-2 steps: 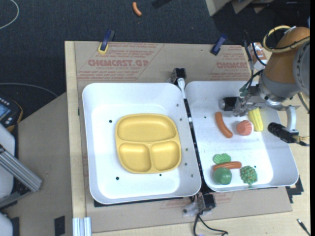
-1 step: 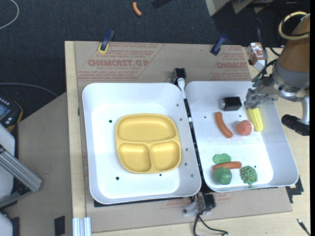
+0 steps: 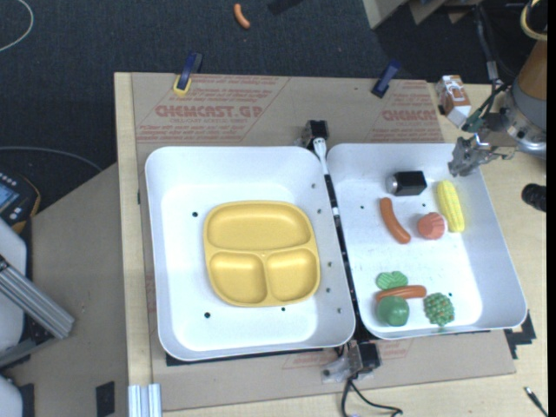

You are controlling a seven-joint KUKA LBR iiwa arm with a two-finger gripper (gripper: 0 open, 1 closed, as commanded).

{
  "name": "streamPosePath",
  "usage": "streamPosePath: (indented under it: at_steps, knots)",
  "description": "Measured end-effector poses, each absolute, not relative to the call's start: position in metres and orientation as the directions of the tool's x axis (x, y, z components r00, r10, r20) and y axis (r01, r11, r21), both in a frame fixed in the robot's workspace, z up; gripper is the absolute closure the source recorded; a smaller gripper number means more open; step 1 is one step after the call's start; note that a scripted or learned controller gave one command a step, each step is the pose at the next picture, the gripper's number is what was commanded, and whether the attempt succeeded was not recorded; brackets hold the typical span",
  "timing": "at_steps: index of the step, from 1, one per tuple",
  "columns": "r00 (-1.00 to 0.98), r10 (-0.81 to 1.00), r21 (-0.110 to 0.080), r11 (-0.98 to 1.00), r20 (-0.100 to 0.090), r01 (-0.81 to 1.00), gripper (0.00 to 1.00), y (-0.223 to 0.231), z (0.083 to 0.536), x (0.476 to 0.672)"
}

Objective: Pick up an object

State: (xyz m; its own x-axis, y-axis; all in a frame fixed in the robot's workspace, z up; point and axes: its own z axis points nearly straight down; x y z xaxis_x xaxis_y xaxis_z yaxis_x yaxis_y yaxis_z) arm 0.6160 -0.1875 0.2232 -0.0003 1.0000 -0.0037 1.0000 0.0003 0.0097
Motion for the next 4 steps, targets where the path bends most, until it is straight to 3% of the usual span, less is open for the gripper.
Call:
streamPosePath:
  at_steps: [1,3,4]
  knots:
    - [-0.001,1.0,0.004,0.001,-0.002,1.0,1.0,-0.188,0.225,0.617]
    - [-0.005,1.0,-0.002,0.005,0.003,1.0,1.0,-0.081,0.238,0.592]
    - [-0.005,1.0,-0.004,0.005,0.003,1.0,1.0,-0.038,0.219,0.589]
